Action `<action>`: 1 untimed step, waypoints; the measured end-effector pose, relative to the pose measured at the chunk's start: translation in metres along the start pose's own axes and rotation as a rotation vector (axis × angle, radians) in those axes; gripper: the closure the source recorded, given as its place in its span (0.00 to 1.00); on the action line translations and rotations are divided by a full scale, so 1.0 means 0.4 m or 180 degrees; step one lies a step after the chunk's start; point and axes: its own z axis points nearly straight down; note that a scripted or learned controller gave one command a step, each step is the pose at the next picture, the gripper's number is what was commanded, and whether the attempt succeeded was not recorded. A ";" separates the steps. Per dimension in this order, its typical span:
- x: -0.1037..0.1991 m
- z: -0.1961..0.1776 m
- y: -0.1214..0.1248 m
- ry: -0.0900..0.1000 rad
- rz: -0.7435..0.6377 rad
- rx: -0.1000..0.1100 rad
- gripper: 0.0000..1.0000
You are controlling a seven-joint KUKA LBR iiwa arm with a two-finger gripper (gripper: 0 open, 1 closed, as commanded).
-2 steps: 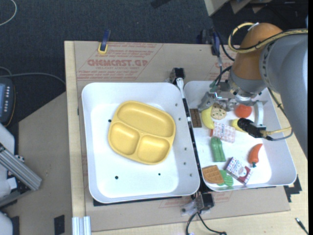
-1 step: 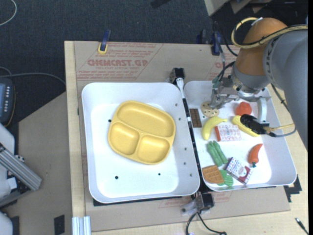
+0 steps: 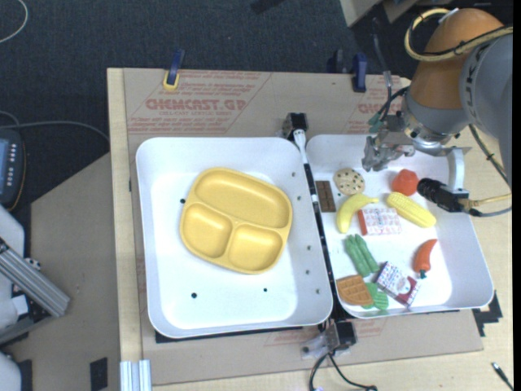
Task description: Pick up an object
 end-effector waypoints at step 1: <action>-0.008 -0.114 0.016 -0.0001 -0.0005 -0.0007 1.00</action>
